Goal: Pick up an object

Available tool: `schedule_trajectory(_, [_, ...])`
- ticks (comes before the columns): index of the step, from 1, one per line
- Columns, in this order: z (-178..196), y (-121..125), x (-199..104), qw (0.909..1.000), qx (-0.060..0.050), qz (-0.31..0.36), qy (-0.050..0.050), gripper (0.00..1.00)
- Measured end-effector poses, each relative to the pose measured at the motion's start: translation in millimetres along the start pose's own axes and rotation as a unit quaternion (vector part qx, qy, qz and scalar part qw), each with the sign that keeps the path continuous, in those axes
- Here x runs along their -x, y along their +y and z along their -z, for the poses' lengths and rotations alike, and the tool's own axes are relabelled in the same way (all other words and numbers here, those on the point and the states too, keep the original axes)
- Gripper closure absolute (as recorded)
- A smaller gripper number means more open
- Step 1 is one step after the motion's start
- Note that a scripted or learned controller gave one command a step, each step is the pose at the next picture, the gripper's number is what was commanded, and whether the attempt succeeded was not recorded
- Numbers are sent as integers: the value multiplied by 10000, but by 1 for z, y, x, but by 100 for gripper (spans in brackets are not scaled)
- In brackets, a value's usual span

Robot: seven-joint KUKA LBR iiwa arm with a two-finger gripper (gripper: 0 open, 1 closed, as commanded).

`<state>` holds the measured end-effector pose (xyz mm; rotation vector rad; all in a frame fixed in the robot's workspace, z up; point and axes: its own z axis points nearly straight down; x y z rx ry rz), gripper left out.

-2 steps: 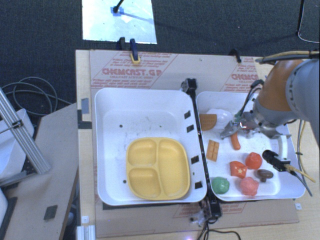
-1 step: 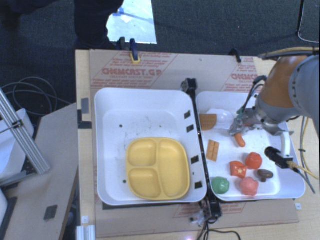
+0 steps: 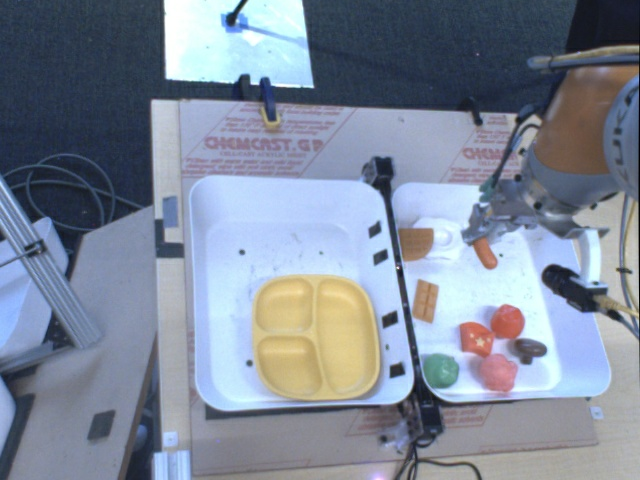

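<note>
1. My claw (image 3: 484,230) sits low over the back of the right bin (image 3: 600,368). An orange sausage-shaped piece (image 3: 486,255) lies at its tip, just beside a white object (image 3: 437,236).
2. Fingers: I cannot tell whether they are spread, pressed together or pinching the piece.
3. Risk, as I judge it: a slim, rounded piece could roll or slip out on lifting if caught off-centre; the close white object might be nudged.
4. Writing: the board (image 3: 300,133) under the bins reads "CHEMCAST GP", printed in red.
</note>
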<state>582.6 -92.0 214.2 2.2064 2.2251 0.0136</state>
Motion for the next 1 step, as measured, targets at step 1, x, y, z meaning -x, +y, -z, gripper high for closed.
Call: schedule_trajectory(1, [8,-23,-40,10000,-51,-1,7,100])
